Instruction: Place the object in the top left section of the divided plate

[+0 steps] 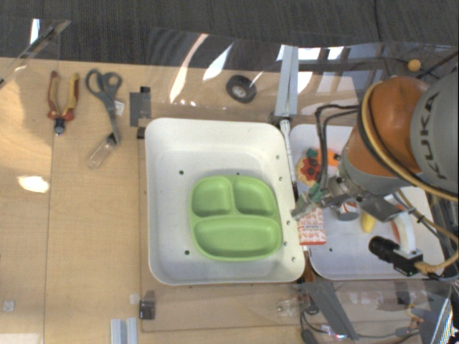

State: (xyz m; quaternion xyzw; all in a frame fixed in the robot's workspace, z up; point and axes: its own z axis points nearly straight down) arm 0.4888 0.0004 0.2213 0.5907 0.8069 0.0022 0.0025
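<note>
The big grey arm (401, 135) with its orange band is closest, leaning over the right bin (373, 264). Its gripper (315, 199) points left, near the wall between the bins; I cannot tell what it is doing. A small red and white packet (311, 228) lies just below it. The green divided plate (235, 218) sits in the left bin (172, 192).

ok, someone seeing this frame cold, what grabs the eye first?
Probably the green divided plate, sitting alone in the middle of the left white bin. Next, the bulky grey arm with its orange band looming over the right bin, where small colourful items lie. Pliers and scissors rest on the bench at far left.
</note>
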